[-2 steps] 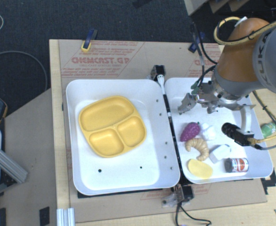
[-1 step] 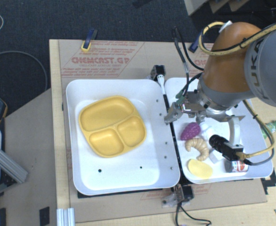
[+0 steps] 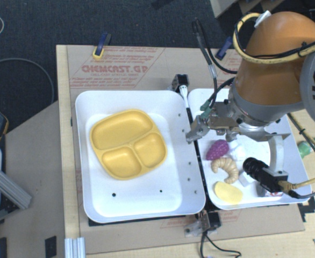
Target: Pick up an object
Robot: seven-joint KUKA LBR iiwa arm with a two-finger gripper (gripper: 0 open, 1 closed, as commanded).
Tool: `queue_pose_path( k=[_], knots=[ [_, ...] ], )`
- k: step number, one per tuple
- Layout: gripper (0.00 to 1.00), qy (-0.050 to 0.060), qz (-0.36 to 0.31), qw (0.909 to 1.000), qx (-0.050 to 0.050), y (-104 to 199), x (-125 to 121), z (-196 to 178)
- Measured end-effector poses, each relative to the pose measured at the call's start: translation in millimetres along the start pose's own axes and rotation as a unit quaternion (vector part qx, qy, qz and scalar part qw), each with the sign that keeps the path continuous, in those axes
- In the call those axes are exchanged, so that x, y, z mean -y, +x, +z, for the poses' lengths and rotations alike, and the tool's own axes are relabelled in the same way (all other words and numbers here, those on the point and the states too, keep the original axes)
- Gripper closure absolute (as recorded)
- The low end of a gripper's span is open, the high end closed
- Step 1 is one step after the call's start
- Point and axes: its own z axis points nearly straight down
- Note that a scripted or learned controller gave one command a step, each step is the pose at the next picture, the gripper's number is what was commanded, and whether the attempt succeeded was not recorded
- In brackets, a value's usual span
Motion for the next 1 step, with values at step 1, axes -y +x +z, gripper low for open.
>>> queue_pose_path(
  k=[1],
  knots=[
    [1.0, 0.002, 0.002, 1.0, 0.002, -2.5, -1.6, -5.7]
  ],
)
